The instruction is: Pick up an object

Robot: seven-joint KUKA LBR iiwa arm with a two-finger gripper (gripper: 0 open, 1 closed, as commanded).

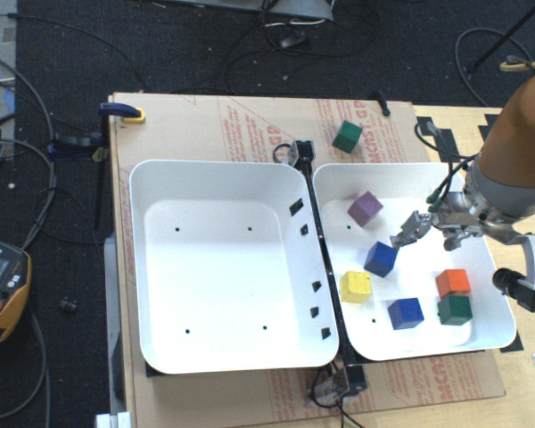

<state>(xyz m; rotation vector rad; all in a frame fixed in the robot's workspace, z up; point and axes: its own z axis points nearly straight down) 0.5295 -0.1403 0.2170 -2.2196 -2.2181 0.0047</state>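
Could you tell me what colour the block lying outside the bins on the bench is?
Green; the block shows clearly in the camera view.

Cut off by the right edge: most of the arm (522, 150), leaving just its orange band and grey wrist in view. Too small and dark to tell: how the jaws stand, and whether they touch the blue cube (381, 259) just below them. Cropped at the left edge: a yellow-and-black handheld unit (0, 288) on the floor. Partly hidden under the bins: the tabletop (232, 123).
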